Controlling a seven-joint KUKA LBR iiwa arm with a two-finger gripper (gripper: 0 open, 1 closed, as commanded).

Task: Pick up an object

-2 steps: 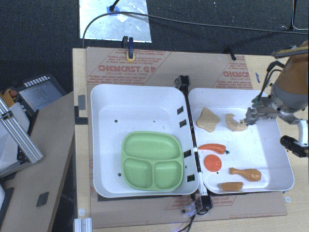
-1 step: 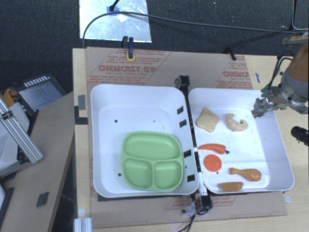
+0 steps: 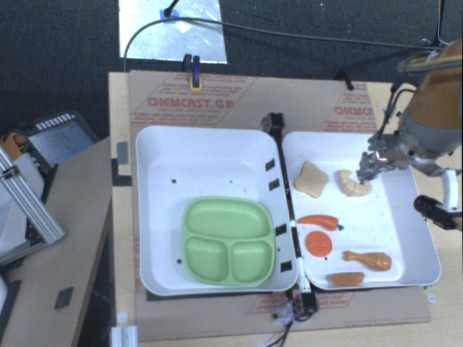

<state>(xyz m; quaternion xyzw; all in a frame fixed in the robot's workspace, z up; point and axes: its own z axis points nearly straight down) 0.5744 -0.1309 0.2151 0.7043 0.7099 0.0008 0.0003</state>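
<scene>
- You are looking at two white bins sitting side by side on the tabletop (image 3: 239, 92).
- The left bin (image 3: 155, 194) is holding a green divided plate (image 3: 228, 238) near its front wall.
- The right bin (image 3: 416, 255) is carrying a tan bread piece (image 3: 311, 180), a pale curved piece (image 3: 353, 186), a red pepper (image 3: 318, 222), an orange-red tomato (image 3: 318, 243), a chicken drumstick (image 3: 369, 259) and a small brown piece (image 3: 346, 278).
- Your pincer (image 3: 367, 169) is hanging directly over the pale curved piece, at its upper right edge; you cannot tell whether it is wide, narrow or gripping.
</scene>
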